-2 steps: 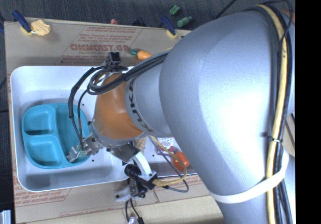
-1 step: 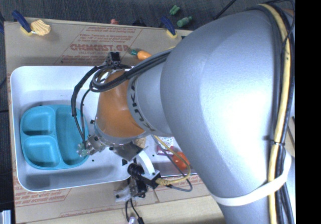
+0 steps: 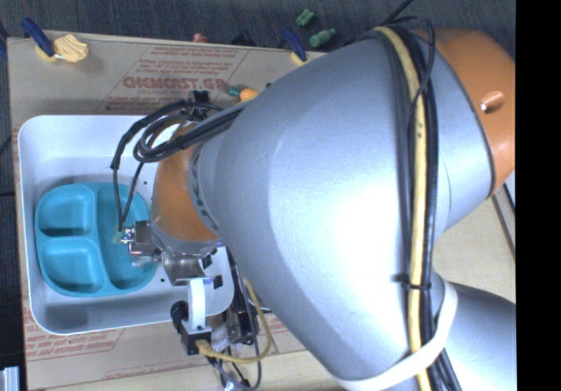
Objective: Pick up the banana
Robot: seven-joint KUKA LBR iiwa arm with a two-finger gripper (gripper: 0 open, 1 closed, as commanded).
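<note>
My gripper [image 3: 136, 238] reaches down into the left white bin [image 3: 26, 205], over the right-hand part of a blue compartment tray [image 3: 66, 240]. The tray lies in the bin's left half, and its two left compartments show nothing in them. The big grey arm [image 3: 351, 205] with its orange band [image 3: 473, 109] covers the right part of this bin and everything to its right. Whatever lies under the arm is hidden.
A brown printed cardboard sheet [image 3: 175, 65] lies under the bins. Blue clamps [image 3: 35, 34] hold its far edge, and a small yellow piece [image 3: 70, 49] sits at the top left. A small orange thing [image 3: 248, 93] peeks out by the arm. Green bits [image 3: 311, 25] lie on the dark floor beyond.
</note>
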